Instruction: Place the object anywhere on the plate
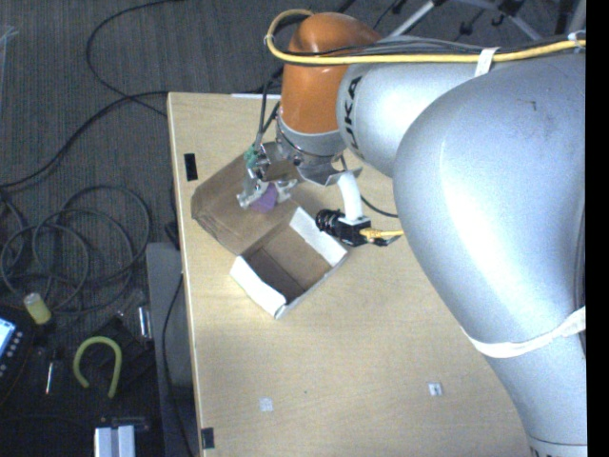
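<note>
Here, in the camera view, the grey arm [476, 188] with its orange band [319, 69] reaches in from the right over a pale wooden bench [314, 379]. The gripper [259, 187] hangs above a brown plate [221, 212] near the bench's far left corner. A small purple object [267, 197] sits right at the fingertips, over the plate's right part; whether the jaws are clamped on it or apart cannot be told. A white-rimmed open box [284, 269] lies just beside the plate, towards the bench's middle.
</note>
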Motion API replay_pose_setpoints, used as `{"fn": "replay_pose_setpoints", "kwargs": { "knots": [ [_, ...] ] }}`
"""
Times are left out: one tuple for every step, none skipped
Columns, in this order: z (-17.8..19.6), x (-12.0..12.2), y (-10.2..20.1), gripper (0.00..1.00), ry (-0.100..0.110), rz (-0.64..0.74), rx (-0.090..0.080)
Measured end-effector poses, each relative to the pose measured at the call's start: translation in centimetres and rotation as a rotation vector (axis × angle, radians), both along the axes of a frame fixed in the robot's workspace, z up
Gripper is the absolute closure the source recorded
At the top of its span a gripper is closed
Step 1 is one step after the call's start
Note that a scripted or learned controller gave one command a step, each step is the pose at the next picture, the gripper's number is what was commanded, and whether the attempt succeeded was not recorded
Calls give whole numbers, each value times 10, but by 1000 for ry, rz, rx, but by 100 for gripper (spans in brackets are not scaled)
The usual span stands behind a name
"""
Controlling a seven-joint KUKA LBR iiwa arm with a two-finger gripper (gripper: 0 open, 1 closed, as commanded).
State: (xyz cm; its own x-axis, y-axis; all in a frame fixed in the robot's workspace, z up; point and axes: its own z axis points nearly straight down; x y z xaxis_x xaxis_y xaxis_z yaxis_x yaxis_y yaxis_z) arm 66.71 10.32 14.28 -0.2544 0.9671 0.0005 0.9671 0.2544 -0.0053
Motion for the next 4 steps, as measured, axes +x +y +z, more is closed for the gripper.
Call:
{"fn": "replay_pose_setpoints", "kwargs": {
  "knots": [
    [50, 1, 11, 100, -2, 186, 0],
    [46, 0, 50, 100, -2, 244, 0],
    [39, 1, -30, 100, -1, 162, 0],
    [46, 0, -29, 100, 2, 161, 2]
  ]
}}
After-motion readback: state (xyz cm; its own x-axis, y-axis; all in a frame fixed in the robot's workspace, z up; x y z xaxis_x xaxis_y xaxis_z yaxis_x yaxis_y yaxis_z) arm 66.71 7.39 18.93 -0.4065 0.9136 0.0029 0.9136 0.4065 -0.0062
